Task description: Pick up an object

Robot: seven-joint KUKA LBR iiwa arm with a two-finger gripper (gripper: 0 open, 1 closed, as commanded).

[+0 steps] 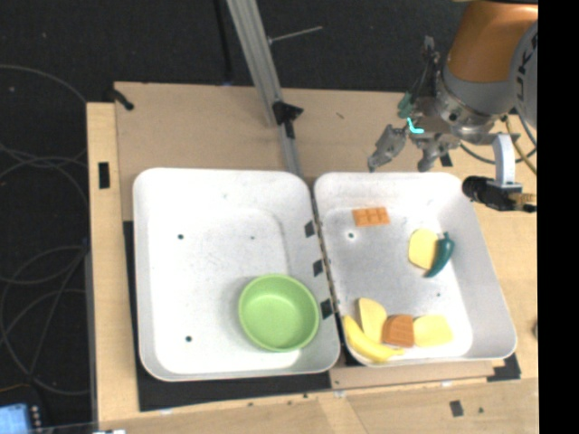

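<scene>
Yellow toys point(389, 331) lie in the right bin, well below the spread, empty end effector point(407, 152).

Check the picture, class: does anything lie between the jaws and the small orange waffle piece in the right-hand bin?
Nothing visible does. The gripper hangs above the far rim of the right bin, and the orange waffle piece lies alone on the bin floor just below it in the view. The yellow piece with the green stem lies off to the side.

Right bin point(470, 242) centre bare, toys point(398, 330) crowd its near edge, green bowl point(279, 311) blocks left bin point(181, 242) near corner
</scene>
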